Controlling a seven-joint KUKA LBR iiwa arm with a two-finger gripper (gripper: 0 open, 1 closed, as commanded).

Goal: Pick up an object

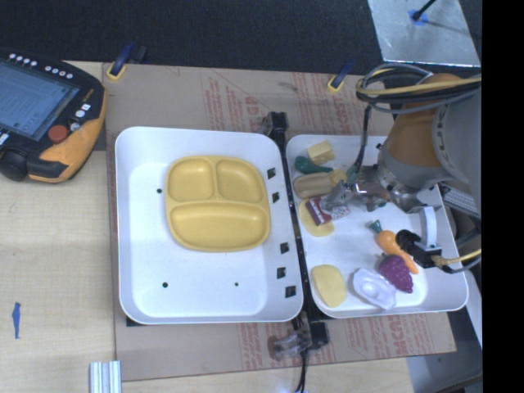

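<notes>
Two white bins, one yellow divided plate.

Left bin: yellow divided plate fills the upper centre; bare floor along the lower part and both side margins. Right bin: crowded. Yellow block, green piece and tan piece cluster at the top left; gripper and arm occupy the upper part. Carrot, purple piece, clear cup and pale yellow slab line the lower part. Narrow bare strip across the middle.
</notes>
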